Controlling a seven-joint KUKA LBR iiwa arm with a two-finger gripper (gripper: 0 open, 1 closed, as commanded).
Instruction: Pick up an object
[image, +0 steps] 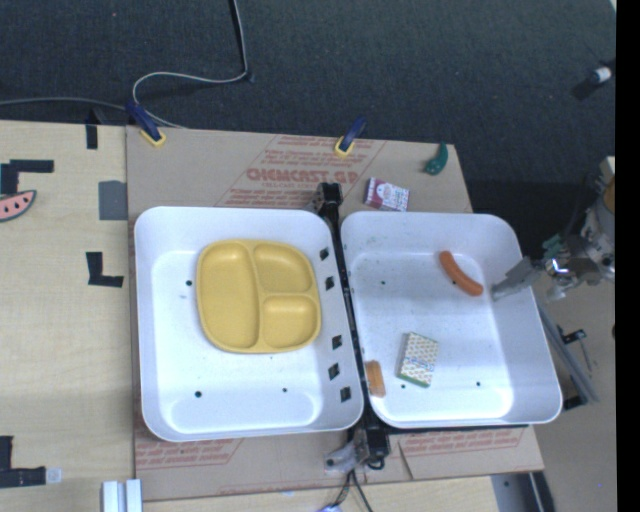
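The right bin (520, 395) holds an orange sausage-shaped piece (460, 272) near its back right. A cream and green patterned block (418, 358) lies near the bin's middle front. A small orange piece (374, 377) rests by the left wall. My gripper (512, 280) reaches in over the bin's right rim, just right of the sausage piece and apart from it. Nothing shows in its grasp. The left bin (170, 400) carries a yellow divided plate (260, 295).
Behind the bins, a small red and white packet (385, 194) and a green item (436, 158) lie on the cardboard sheet. Two yellow clamps (150, 130) (350, 140) grip its back edge. A black divider with clips (335, 290) runs between the bins.
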